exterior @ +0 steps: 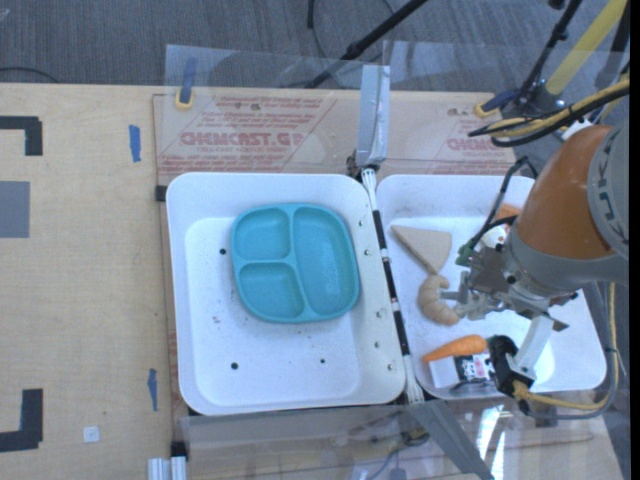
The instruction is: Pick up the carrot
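The orange carrot (455, 348) lies in the right bin (440, 193) near its front edge, pointing left. My gripper (478, 298) hangs just above and behind it, over the bin's middle, under the grey wrist and orange band. Nothing shows between the gripper and the carrot; the carrot rests on the bin floor.
A tan wedge-shaped piece (425, 246) and a pale curled shrimp-like piece (436, 301) lie left of the gripper. A small dark-labelled packet (470, 370) sits by the carrot. The left bin (200, 298) bears a teal divided plate (296, 262).
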Motion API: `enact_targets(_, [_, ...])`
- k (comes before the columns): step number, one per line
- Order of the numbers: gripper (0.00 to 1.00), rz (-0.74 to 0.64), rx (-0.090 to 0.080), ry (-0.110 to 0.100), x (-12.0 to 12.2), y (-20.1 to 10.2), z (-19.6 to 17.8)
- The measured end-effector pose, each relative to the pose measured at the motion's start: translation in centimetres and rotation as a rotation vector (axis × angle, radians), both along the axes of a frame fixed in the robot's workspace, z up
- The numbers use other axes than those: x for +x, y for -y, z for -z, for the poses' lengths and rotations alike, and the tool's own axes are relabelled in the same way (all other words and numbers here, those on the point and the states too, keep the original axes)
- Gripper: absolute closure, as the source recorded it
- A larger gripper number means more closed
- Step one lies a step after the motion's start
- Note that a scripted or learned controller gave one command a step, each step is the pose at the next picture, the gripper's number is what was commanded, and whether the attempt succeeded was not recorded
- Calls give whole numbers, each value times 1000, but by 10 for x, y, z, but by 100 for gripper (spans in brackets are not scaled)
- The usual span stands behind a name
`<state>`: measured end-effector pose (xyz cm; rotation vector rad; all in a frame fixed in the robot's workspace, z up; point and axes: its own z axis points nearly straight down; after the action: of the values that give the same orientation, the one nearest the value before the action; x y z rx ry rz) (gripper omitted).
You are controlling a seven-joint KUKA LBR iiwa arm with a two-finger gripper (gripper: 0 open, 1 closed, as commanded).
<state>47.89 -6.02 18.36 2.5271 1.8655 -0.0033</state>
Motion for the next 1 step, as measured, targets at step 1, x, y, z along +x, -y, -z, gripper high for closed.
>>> enact_targets(1, [100, 218, 0, 0, 0, -30, 0])
